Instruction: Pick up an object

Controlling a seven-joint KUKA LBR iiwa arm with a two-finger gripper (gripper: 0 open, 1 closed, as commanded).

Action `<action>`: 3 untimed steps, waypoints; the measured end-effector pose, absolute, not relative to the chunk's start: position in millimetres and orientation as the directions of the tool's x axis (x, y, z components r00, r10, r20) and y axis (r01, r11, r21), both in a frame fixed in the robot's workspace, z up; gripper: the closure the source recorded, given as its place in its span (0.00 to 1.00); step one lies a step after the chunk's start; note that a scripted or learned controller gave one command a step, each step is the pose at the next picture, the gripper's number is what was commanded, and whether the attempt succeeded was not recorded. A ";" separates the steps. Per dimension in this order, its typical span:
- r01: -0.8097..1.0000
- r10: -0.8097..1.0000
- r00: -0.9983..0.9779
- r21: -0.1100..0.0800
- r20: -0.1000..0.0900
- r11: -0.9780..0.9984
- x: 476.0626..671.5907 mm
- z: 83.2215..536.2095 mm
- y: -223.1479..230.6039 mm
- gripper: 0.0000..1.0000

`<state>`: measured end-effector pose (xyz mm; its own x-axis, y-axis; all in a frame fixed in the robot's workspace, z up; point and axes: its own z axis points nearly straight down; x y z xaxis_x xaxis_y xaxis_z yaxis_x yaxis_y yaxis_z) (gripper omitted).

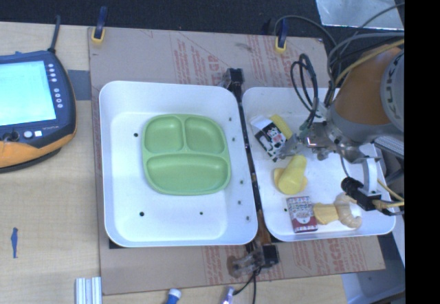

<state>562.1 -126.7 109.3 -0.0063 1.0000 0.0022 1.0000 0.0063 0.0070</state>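
Camera view: the grey arm's two-finger gripper [315, 136] hovered over the right shallow white bin [385, 227]; finger state could not be told. Below lay a yellow plastic cup [291, 174], a red printed packet [301, 214] and a black-and-white carton [271, 137]. The left white bin [117, 158] held a green divided plate [185, 154] (three compartments).

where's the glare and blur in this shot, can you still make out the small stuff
Camera view: the pendant screen is blown out to pale glare; the white bins are bright but keep their edges; the green plate is crisp; the small packet is soft, its print unreadable.
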 end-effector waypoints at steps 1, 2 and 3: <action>1.000 1.000 -0.004 0.023 -0.003 0.004 556.2 104.1 -122.4 0.00; 1.000 1.000 -0.001 0.024 -0.005 0.002 554.1 103.9 -121.7 0.00; 1.000 1.000 -0.001 0.000 -0.002 0.001 588.2 179.9 -177.1 0.00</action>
